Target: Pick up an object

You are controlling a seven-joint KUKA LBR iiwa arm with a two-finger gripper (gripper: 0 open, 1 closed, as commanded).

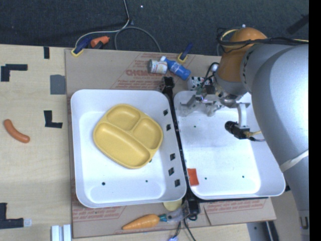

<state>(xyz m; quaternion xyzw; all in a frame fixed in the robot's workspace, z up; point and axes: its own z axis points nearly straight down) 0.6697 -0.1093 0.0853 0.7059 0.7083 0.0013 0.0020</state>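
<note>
Claw (204, 102) sits low over the far-left corner of the R bin (225, 185), just beside the divider between the bins; can't tell if it's apart or together, too much clutter of metal and wires there, and nothing seen in its grip. Grey arm (281, 94) w/ orange band (235, 59) comes in from the right and covers the bin's far-right side. Small orange tag (192, 176) lies on the R bin's near-left floor, well apart from the claw. L bin (85, 185) holds a yellow divided plate (129, 134), lying flat about mid-bin, nearer the far side, apart from the claw w/ the divider between. Beyond the bins on the cardboard, a blue-white bottle (169, 67) lies on its side, near the claw's far-left. Carrot (142, 222) lies at the near edge below the L bin. Sausage (16, 131) rests on the bench far off to the left
</note>
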